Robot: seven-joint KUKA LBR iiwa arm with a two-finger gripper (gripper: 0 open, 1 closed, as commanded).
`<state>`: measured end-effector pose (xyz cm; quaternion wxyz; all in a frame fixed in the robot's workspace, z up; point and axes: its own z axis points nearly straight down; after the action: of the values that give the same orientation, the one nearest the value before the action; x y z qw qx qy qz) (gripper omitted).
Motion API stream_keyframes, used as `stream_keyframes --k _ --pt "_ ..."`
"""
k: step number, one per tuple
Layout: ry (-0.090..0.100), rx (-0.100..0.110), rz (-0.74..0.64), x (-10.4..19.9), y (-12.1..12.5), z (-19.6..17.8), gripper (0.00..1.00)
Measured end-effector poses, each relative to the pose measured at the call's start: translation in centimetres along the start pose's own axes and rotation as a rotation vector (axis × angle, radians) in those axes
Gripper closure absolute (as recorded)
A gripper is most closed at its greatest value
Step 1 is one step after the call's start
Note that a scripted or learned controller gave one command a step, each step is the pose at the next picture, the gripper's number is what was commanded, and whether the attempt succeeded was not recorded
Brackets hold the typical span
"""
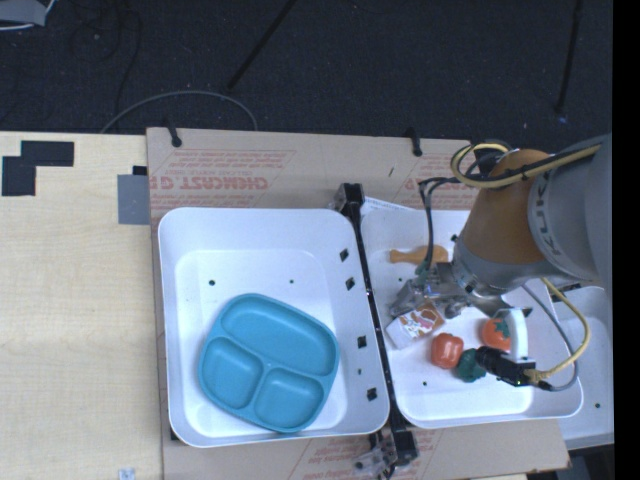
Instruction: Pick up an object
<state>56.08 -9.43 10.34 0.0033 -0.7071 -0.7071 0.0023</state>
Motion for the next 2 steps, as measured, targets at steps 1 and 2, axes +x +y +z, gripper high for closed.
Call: stream_keyframes --k 1,2 --pt "0.000 -0.002 0.002 0.1 -0.1 1.7 0.00" --pt "0.000 -0.002 0.008 0.0 -0.1 0.6 1.00"
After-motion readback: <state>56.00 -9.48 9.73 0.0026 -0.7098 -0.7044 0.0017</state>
